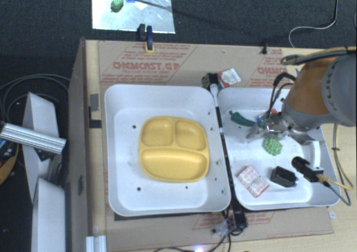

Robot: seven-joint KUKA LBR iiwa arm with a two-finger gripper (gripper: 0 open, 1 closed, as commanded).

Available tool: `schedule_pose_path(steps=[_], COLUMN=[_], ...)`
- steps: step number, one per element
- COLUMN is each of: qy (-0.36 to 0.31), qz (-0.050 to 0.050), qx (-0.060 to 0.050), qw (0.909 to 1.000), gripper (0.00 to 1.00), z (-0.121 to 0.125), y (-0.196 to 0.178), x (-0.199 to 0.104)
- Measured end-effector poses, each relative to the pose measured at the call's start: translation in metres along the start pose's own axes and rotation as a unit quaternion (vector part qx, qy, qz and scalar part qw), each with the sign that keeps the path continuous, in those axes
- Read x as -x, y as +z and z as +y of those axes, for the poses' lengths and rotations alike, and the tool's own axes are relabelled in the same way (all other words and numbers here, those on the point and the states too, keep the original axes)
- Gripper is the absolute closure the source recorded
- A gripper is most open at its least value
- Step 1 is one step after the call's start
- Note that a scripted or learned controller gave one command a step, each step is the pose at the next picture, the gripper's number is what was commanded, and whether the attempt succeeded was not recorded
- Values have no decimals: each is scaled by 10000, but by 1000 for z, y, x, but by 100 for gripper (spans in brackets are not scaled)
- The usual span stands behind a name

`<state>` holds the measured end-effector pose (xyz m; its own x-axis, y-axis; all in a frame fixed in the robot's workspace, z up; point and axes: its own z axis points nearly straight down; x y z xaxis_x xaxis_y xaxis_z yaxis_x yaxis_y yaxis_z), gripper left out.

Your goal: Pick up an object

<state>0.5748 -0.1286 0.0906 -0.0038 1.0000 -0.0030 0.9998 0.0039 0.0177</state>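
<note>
1. a green knobbly object (pixel 272 145) lay on the floor of the right bin (pixel 279 204), near the bin's middle.
2. the end effector (pixel 264 129) stood just above the green knobbly object in the view, close beside it; contact between the two could not be told, and whether the end effector was apart or together could not be told either.
3. a teal object (pixel 241 117) lay to the left of the end effector, toward the bin's inner wall.
4. a red and white packet (pixel 252 180) and a small black block (pixel 283 177) lay side by side and apart near the bin's front edge, below the green knobbly object.
5. the arm (pixel 318 92), grey with an orange band, reached in over the right bin's far right corner.
6. the left bin (pixel 120 150) held a yellow divided plate (pixel 173 149) near its centre.
7. both bins sat on the cardboard-covered desk (pixel 167 58); a small wrapped packet (pixel 230 77) lay on the cardboard just behind the gap between them.
</note>
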Motion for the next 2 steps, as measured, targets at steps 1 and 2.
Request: schedule_pose_path(steps=[1, 2], qy=[-3, 11], qz=[8, 14], qx=[-57, -90], qw=[10000, 10000], gripper=[0, 0], z=[77, 16], y=[-81, -34], x=[5, 5])
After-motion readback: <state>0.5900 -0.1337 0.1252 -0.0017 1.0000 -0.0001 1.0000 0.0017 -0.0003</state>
